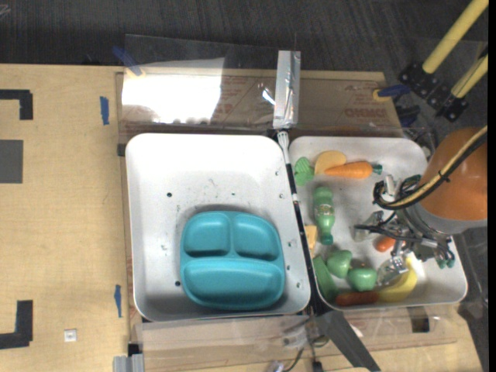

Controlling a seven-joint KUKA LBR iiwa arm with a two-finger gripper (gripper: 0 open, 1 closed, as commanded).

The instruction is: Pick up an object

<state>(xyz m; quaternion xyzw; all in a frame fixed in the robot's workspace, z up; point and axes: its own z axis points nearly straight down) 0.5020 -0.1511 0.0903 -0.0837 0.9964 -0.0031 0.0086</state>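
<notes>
Teal divided plate (231, 270) lay near in left bin (155, 169). Carrot (350, 170), green bottle (323, 211), green pieces (341, 266) and banana (399, 285) crowded right bin (457, 285). Gripper (397, 263) hung low over banana, beside small orange piece (384, 245).

Divided tray (231, 268) in left bin (155, 161)

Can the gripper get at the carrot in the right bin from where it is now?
Probably yes. The carrot lies uncovered at the far end of the right bin, and the gripper is low in the same bin.
</notes>
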